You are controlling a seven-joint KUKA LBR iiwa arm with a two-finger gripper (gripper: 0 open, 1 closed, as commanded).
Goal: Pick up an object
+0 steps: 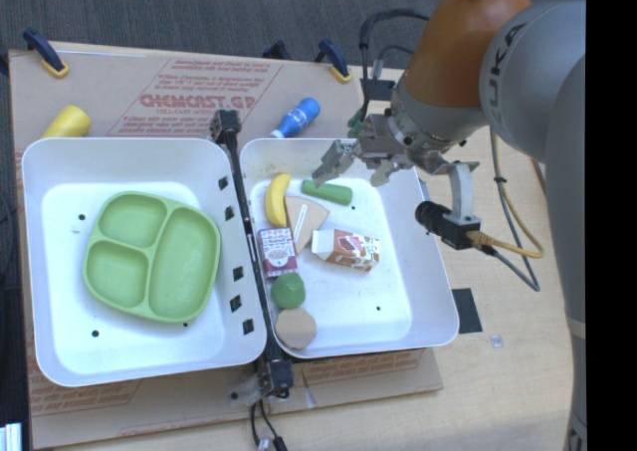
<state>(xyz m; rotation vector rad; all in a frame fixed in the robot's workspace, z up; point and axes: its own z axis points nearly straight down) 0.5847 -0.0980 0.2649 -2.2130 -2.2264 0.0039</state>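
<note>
- Over the right bin, near its far edge, I have the gripper hanging with its fingers spread apart and nothing between them; one fingertip sits just beside the green stick, my likeliest pick.
- Risk I see first: that stick lies flat and narrow, so if I come down off-centre a finger could land on it and roll it aside rather than straddle it.
- Second risk: the banana and the tan wedge lie just beside the stick on its near side, so a wide approach may catch them too.
- Third: the stick is near the bin's far wall, and a finger may strike that rim on the way down.
- Room: beyond the stick toward the bin's right wall the floor is bare, so I judge an approach from that side safest.
- Crowded ground: the snack packet, red box, green ball and tan disc cluster toward the divider.
</note>
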